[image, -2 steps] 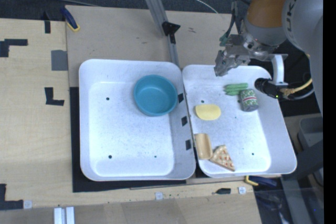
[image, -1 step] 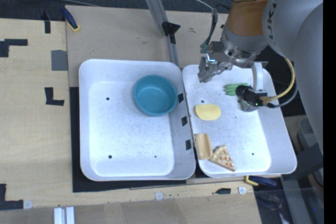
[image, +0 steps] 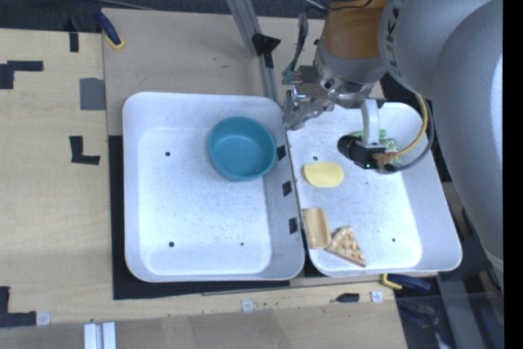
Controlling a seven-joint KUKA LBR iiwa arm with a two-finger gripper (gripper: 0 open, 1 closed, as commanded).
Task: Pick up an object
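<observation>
Gripper (image: 304, 109): poised over the right bin's (image: 409, 257) upper-left corner; finger state cannot be told. Yellow oval piece (image: 324, 174): lain in the right bin, just below the gripper, long axis left-right. Nothing seen held.

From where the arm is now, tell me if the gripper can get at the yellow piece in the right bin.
Probably yes: the gripper hovers above the yellow piece, which lies apart from the other items.
</observation>
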